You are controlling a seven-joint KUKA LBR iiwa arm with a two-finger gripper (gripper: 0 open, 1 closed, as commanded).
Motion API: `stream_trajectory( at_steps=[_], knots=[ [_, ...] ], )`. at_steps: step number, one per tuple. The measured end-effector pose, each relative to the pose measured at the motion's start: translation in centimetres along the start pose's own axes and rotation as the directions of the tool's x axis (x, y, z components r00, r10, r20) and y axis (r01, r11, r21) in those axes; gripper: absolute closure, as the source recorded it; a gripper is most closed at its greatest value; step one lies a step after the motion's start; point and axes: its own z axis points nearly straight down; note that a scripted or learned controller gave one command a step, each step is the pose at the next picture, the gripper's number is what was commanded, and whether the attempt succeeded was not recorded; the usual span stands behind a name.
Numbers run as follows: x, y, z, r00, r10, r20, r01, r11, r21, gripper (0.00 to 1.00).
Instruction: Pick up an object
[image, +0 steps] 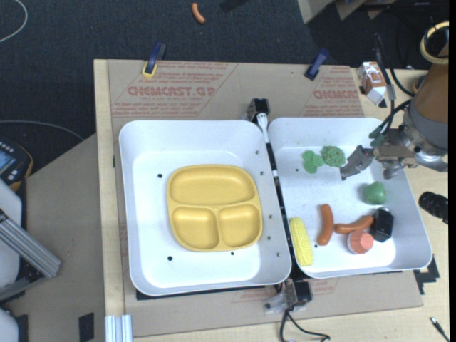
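A yellow divided plate [213,206] is seen in the middle of the left bin [135,191]. In the right bin [413,251], two green broccoli pieces [322,158] lie at the far side, a green round item [374,192] to their right, and an orange sausage [325,224], a second sausage [353,226], a black piece [381,224], a pink-red round piece [361,243] and a corn cob [301,241] toward the near edge. The pincer [370,160] is positioned above the right bin, between the broccoli and the green round item; nothing is gripped, and whether its fingers are apart or together cannot be told.

floor: dark carpet [85,20], small orange bit [198,13] on it | surface [107,191]: brown cardboard sheet, blue clamps [152,61] at far edge | light: even
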Motion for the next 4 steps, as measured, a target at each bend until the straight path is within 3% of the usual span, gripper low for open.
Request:
stream_trajectory(
  at_steps=[1,4],
  knots=[
    [0.0,0.2,-0.6,1.000,-0.003,0.002,0.003,1.000,-0.012,0.00],
    [0.7,0.5,15.6,1.000,-0.002,-0.001,0.002,1.000,-0.005,0.00]
  ],
)
